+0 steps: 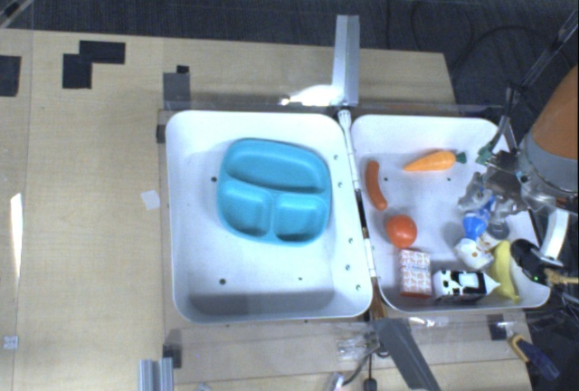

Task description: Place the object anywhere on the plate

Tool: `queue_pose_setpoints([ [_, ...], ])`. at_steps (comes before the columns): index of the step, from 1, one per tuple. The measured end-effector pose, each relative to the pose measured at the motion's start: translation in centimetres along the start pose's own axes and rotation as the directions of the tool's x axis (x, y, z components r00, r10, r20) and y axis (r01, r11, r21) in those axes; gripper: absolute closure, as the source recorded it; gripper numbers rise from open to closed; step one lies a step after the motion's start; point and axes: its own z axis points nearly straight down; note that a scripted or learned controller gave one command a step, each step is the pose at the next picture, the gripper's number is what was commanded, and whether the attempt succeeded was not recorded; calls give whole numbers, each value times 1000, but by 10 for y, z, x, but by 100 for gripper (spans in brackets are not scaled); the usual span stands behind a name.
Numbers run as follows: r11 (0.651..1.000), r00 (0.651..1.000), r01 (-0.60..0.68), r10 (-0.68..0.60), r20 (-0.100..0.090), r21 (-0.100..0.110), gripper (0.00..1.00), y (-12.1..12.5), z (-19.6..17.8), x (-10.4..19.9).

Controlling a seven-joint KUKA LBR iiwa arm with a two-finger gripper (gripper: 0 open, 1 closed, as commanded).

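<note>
Blue three-compartment plastic plate (273, 190) alone in left white bin (194, 290), kept bare for a drop. Metal claw (488, 195) low over right bin's toys beside blue-and-white toy (474, 226), likely choosing; grip impossible to tell.

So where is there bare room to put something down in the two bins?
The left bin has bare floor all around the blue plate, widest along its near edge. In the right bin, only the middle between carrot and tomato is bare. Its near right corner, under the gripper, is crowded.
</note>
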Motion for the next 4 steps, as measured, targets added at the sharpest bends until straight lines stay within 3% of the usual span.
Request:
queue_pose_setpoints([
  [1,989,989,145,-145,0,1,100,14,5,101],
  [2,992,992,125,-125,0,2,100,23,21,177],
  [3,1000,1000,-28,28,1,1,100,55,22,202],
  [4,1000,1000,-27,27,1,1,0,55,21,202],
])
